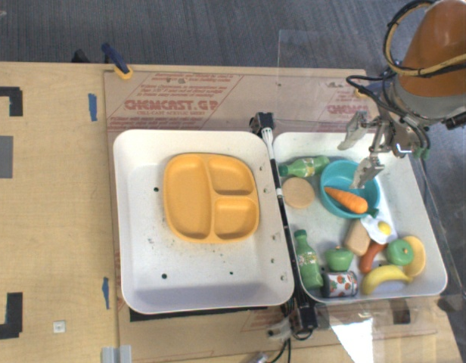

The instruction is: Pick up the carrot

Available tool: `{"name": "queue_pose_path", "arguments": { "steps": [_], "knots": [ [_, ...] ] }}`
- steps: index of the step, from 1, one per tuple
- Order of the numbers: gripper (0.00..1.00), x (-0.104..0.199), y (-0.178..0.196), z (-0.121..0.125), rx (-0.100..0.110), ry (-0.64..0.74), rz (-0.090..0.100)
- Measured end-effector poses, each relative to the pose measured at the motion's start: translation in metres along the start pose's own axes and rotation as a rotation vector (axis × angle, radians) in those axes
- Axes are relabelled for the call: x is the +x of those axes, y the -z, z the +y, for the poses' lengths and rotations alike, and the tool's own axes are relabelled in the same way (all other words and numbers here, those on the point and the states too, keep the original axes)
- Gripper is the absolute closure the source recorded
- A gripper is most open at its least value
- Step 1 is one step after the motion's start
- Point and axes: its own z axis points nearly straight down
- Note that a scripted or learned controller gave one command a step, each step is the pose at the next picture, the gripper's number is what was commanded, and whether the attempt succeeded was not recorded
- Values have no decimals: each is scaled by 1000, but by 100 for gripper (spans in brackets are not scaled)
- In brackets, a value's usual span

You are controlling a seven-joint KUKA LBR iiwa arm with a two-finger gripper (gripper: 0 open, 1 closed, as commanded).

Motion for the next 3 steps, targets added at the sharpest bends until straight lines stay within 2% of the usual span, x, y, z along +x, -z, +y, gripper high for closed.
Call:
{"name": "queue_pose_path", "arguments": {
  "steps": [1,2,3],
  "knots": [
    [0,51,-107,16,2,40,-7],
    [0,75,-112,-18,-2,-57,-13],
    [100,72,-98,-21,5,-59,-23]
  ]
}}
